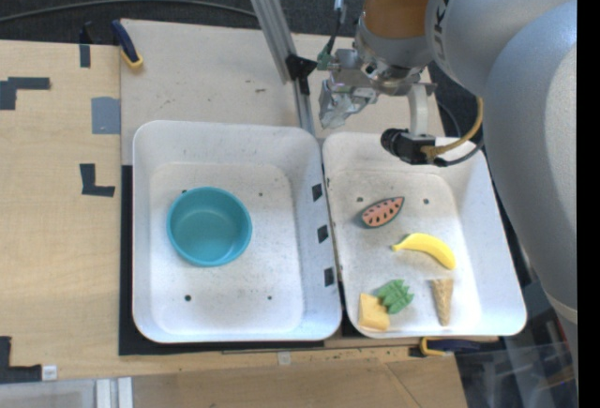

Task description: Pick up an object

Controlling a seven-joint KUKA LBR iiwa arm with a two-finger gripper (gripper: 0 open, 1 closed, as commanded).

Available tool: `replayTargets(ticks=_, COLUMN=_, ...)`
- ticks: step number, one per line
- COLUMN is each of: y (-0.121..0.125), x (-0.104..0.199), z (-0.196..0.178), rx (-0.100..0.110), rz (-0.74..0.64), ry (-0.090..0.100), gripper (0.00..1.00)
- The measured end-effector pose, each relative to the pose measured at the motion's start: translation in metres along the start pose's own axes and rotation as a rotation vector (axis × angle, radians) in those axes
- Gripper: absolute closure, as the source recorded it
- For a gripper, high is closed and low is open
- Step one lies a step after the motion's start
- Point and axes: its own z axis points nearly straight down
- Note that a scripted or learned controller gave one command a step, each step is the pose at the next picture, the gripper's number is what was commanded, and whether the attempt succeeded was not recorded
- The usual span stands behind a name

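My gripper (336, 108) hangs over the far rim where the two bins meet, above and left of the right bin's objects. The right bin (487, 209) holds a watermelon slice (382, 211), a yellow banana (427, 249), a green leafy toy (396, 294), a yellow cheese wedge (372, 312) and an ice cream cone (442, 300). All lie on the bin floor, well apart from the gripper. In the left bin (150, 172) sits a teal bowl (209, 226), upright.
A slanted metal pole (267, 12) rises just left of the gripper. A black cable plug (405, 144) hangs over the right bin's far edge. A blue and yellow clamp (128, 45) sits at the bench's far left. The grey arm covers the upper right.
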Motion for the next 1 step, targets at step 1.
replayTargets(ticks=1, y=0.0077, x=0.0454, z=0.0171, rx=0.002, rz=0.001, ry=-0.001, gripper=1.0)
